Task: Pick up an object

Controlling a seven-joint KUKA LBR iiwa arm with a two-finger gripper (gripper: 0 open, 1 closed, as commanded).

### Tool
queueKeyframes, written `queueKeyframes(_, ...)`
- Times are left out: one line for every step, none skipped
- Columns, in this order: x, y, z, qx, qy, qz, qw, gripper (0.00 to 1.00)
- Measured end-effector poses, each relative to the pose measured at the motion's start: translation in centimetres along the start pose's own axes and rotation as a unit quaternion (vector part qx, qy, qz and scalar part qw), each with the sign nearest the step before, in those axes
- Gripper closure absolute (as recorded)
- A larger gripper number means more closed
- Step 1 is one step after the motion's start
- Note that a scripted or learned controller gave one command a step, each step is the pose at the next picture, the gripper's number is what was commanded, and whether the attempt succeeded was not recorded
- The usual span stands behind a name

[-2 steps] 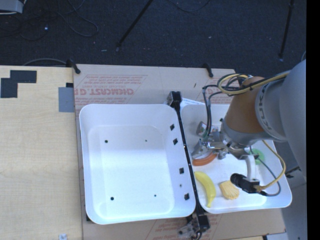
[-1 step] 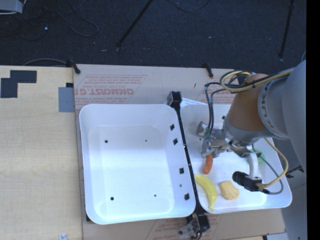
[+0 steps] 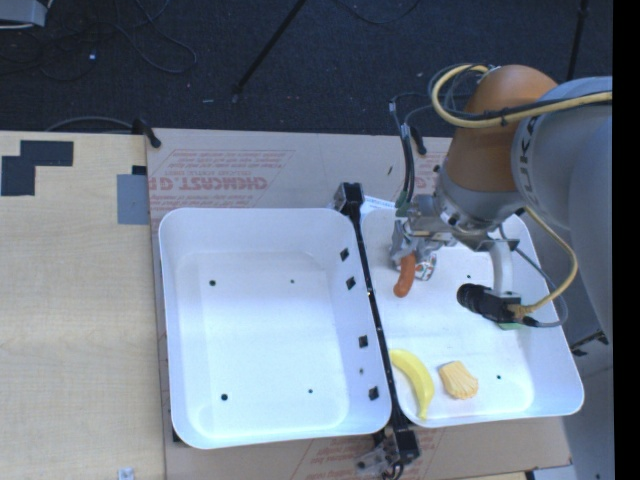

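My gripper (image 3: 413, 261) hangs over the back left of the right bin (image 3: 540, 368), close to the divider. An orange carrot-shaped thing (image 3: 403, 280) points down and slightly left from it, its upper end tucked between the fingers, so the gripper is shut on it. A yellow banana (image 3: 415, 376) lies at the front left of the same bin. Just to the banana's right sits a small pale-orange ridged piece (image 3: 459, 380).
The left bin (image 3: 200, 248) lies beside the right one, with a black-clipped divider (image 3: 362, 298) between them. Both bins rest on cardboard (image 3: 220, 173) on a wooden bench. The grey arm with its orange band (image 3: 500, 128) covers the right bin's back right.
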State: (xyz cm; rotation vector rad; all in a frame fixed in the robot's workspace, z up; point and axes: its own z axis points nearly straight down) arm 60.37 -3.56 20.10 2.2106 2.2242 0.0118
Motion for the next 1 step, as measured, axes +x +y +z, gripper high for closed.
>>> queueKeyframes(9.08,-0.29,1.46,0.007,0.001,-0.001,1.0000,1.00)
